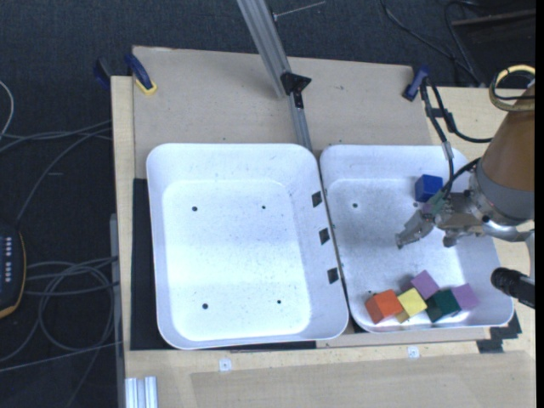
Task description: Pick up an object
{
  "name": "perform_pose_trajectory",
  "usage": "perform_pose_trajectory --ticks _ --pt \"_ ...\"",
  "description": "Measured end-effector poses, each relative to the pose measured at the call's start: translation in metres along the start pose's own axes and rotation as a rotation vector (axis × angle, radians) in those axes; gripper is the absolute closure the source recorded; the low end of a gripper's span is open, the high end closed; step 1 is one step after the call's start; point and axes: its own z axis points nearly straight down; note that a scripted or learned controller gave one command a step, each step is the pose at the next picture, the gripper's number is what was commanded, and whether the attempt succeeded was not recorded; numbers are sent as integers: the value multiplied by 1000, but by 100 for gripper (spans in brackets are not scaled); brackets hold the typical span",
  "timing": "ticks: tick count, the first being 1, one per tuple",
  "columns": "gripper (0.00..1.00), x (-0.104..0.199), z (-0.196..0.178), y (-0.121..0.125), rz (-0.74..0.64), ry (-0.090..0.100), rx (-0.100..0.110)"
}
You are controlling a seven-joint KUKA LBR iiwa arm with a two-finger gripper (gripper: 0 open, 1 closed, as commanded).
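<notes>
In the right bin [365, 228], a blue block [429, 185] lies near the far wall. A cluster sits at the near edge: an orange block [384, 304], a yellow block [411, 301], a purple block [424, 282], a dark green block [442, 305] and a violet block [464, 295]. My gripper [423, 240] hangs over the middle of this bin, just in front of the blue block and behind the cluster. It is open, its two fingers spread apart with nothing between them.
The left bin [229, 245] lies beside the right one, with small black clips along the shared rim [324, 235]. A slanted metal pole [272, 49] rises from the back of the bench. Blue clamps [140, 73] hold the board's far corners.
</notes>
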Motion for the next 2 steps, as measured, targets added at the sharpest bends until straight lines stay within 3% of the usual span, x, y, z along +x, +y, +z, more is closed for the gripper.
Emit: perform_pose_trajectory --ticks 1,2 --pt "0 0 0 0 0 0 -1" --pt "0 8 57 5 0 1 5"
